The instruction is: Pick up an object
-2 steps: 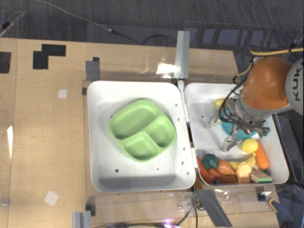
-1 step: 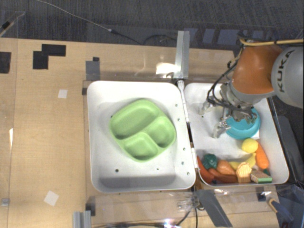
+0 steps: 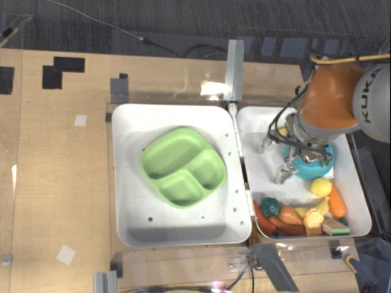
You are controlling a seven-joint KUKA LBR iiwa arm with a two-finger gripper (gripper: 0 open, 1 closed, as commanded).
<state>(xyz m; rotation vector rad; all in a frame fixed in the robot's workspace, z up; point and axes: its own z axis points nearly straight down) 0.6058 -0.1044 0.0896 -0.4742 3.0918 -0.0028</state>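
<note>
Camera view looks down on a wooden table [image 3: 55, 182] with two shallow white bins side by side. From where I stand, the left bin [image 3: 131, 224] carries a green divided plate [image 3: 183, 166] with three compartments, lying a bit askew near the middle. The right bin [image 3: 256, 127] is the busy one: toy food is heaped along its near edge, with a yellow lemon [image 3: 321, 187], an orange carrot [image 3: 336, 204], a dark green piece [image 3: 270, 207], a red piece [image 3: 264, 220] and a tan, ribbed piece [image 3: 313, 220] pressed close together. A teal object [image 3: 325, 163] sits just above the lemon.

The arm [image 3: 333, 99] comes in from the right, its orange band plain to see, and white letters reading "KU" show on the grey casing at the frame's edge; the rest of the word is cut off. The pincer [image 3: 299, 160] hangs low over the right bin, right at the teal object. Its metal fingers seem spread, though the wrist covers much of them, so I cannot tell whether they are parted or clamped, nor whether anything is caught between them.
</note>
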